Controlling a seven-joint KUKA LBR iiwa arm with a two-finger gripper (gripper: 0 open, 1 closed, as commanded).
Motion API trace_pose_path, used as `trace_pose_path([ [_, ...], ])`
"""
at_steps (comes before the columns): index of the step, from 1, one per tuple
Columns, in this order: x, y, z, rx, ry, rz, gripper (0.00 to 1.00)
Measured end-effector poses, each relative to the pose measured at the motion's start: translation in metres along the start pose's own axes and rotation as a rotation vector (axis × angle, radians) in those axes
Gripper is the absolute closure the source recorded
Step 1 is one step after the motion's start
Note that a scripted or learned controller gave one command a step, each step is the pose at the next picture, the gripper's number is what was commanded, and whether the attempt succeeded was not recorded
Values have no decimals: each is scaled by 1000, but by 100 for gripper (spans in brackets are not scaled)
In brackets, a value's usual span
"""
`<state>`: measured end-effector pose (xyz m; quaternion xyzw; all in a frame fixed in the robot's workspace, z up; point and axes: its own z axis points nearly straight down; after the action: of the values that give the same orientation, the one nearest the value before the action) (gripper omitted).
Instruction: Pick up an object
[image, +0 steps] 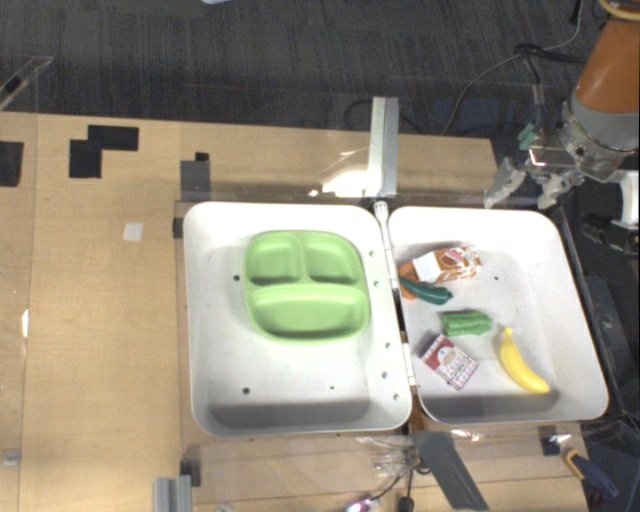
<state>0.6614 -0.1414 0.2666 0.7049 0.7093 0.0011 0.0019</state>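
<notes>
The arm hangs over the far right corner of the bench (90, 300), its pincer (528, 183) just above the back rim of the right bin (560, 240), fingers spread apart with nothing between them. Down in that bin lie a yellow banana (522, 363) near the front right, a green block (466, 323) beside it, a small red-and-white packet (449, 361), a dark green pepper (427, 292) against the left wall and an orange-and-white snack bag (448, 265). The left bin (215, 380) carries a green divided plate (305, 283)
</notes>
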Motion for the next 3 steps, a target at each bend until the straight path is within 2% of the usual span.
trace_pose_path([
  [1,-18,-36,110,1,1,-42,0],
  [2,-22,-127,142,1,1,-62,0],
  [3,-63,-151,174,-11,-1,-229,0],
])
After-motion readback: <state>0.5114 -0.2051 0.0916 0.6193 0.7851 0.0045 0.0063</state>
